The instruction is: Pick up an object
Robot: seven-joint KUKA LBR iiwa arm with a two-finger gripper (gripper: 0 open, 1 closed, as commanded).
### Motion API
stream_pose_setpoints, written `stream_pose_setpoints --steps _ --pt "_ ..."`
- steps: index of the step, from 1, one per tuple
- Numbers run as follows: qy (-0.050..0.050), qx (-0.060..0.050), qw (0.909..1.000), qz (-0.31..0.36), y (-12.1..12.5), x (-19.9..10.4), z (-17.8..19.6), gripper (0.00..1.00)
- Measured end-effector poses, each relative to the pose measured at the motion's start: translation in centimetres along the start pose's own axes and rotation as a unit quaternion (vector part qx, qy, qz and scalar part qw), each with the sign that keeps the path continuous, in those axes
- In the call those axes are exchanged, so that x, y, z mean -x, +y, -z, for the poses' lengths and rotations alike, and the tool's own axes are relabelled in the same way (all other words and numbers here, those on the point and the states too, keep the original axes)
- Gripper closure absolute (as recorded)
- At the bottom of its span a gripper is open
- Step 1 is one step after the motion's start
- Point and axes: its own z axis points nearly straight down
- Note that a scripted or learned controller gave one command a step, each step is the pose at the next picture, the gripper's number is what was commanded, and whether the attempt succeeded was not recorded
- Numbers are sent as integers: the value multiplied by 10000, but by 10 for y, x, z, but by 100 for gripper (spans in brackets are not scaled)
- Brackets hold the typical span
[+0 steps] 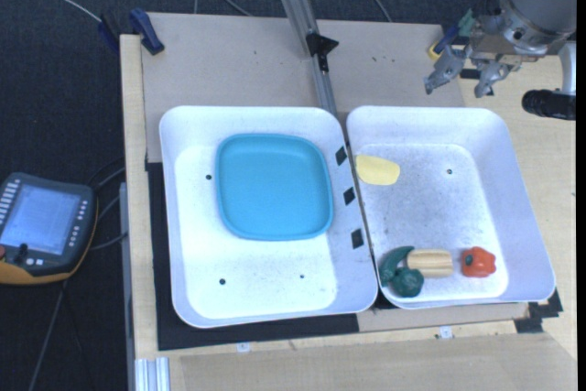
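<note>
The jaws (467,73) hang open and empty above the tabletop (385,41), at 12 o'clock of the right bin (513,188). This looks like the approach step. Nearest candidate is the yellow piece (377,170) at the bin's 10 o'clock; next, travel over and descend.

I am noting two white bins (517,197) showing dark speckling, a turquoise plate (274,186), a yellow piece (377,169), a dark green item (401,274), a tan block (430,263), a red-orange pepper (477,262)
</note>
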Motion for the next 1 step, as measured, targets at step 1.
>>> stream_pose_setpoints --steps 1 --pt "0 -12 10000 1 -1 1 -41 0"
